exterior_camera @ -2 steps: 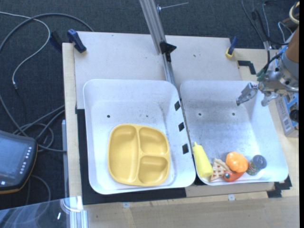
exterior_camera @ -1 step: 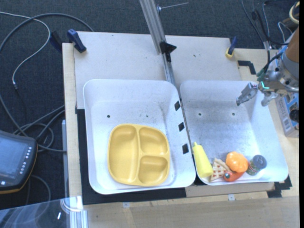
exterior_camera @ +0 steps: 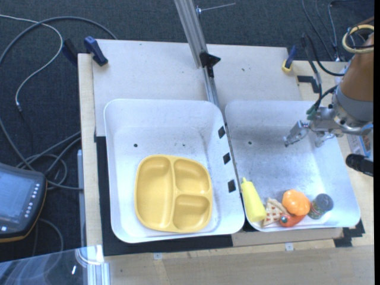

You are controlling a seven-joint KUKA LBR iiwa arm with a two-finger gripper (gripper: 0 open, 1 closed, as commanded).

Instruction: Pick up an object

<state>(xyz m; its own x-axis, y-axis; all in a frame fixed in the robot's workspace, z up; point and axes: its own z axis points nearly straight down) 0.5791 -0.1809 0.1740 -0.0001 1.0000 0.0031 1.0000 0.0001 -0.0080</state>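
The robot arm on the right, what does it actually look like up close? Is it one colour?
No, several. The arm has a broad orange band with a grey ring below it. Under that sits a metal wrist block, and the gripper is a slim, silvery-grey, two-fingered piece jutting out from it. Thin dark cables run near the wrist, and a pale yellow cable loops above the orange band.

right bin floor open; toys crowd its near edge.

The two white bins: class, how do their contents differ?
The left bin holds one yellow divided plate; the right bin holds several small items heaped in its near corner, among them a yellow bottle and an orange ball. Both bins are shallow and white.
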